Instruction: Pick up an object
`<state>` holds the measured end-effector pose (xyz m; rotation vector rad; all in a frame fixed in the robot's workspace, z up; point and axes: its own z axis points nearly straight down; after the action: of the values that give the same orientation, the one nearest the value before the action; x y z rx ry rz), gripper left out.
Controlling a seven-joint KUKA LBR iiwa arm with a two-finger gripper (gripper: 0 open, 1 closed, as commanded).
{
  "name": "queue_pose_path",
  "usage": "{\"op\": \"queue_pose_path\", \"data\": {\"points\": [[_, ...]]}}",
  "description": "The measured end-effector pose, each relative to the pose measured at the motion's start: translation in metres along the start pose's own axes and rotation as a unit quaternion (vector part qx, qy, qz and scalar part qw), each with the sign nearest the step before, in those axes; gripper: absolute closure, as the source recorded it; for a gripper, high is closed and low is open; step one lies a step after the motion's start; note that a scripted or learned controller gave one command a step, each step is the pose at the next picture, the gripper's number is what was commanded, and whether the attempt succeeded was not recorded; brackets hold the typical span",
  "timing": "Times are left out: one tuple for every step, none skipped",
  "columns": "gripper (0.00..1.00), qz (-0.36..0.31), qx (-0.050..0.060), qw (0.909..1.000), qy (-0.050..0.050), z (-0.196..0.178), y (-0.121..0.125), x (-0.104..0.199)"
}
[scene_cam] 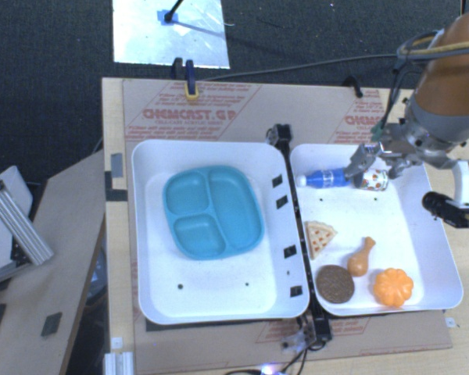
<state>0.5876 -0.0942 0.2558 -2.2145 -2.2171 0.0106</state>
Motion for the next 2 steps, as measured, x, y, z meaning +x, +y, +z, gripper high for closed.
{"op": "queue_pose_path", "data": {"points": [[0.00, -0.001, -0.006, 1.0000, -0.001, -0.006, 0.002, 0.000], [0.00, 0.000, -0.005, 1.0000, -0.001, 0.046, 0.013, 0.001]]}}
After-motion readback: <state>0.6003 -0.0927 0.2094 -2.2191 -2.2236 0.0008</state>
